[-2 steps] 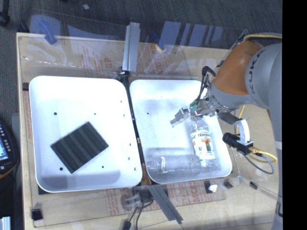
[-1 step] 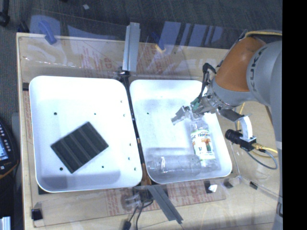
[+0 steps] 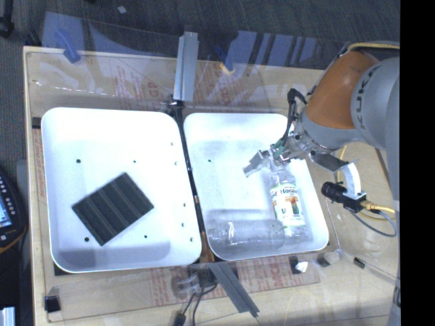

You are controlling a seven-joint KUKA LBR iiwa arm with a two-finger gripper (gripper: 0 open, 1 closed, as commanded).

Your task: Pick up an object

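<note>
gripper (image 3: 266,160) low in right bin (image 3: 204,141), parked at cap end of clear labelled bottle (image 3: 285,206); i read it as lining up on neck, narrowest grab point. can't tell pincer state from here. bottle lies flat near bin's right wall, second clear bottle (image 3: 246,233) crosswise along front wall, touching or nearly. dark ribbed slab (image 3: 112,208) flat in left bin (image 3: 61,124), untouched.

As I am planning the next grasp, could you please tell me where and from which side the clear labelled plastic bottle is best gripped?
Probably across the body of the clear labelled plastic bottle, from above. It lies on its side in the right white bin, its long axis running away from the camera, so fingers could straddle its narrow width. The gripper is by its far end.
</note>
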